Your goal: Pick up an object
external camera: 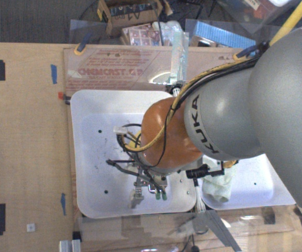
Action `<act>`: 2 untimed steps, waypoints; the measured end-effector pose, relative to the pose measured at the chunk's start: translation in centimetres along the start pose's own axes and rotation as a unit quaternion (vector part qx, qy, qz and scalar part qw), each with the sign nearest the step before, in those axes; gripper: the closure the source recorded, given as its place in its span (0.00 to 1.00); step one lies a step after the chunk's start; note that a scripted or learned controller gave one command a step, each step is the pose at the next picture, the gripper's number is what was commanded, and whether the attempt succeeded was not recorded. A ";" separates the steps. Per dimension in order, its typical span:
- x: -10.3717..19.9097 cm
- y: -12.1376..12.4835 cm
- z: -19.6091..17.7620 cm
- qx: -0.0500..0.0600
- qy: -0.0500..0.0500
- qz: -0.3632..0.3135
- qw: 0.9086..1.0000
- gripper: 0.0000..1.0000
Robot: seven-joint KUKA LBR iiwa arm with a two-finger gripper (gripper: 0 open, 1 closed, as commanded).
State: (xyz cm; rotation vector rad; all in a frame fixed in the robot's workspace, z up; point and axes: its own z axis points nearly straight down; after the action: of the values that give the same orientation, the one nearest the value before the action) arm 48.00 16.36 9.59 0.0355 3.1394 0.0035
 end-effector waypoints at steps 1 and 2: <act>-0.2 -0.1 -1.0 -0.002 -0.002 0.003 1.000 1.00; -0.3 -0.2 -2.1 -0.003 -0.005 0.005 1.000 1.00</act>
State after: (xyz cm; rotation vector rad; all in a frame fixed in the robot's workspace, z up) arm 48.33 16.19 11.68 0.0509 3.1296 0.0143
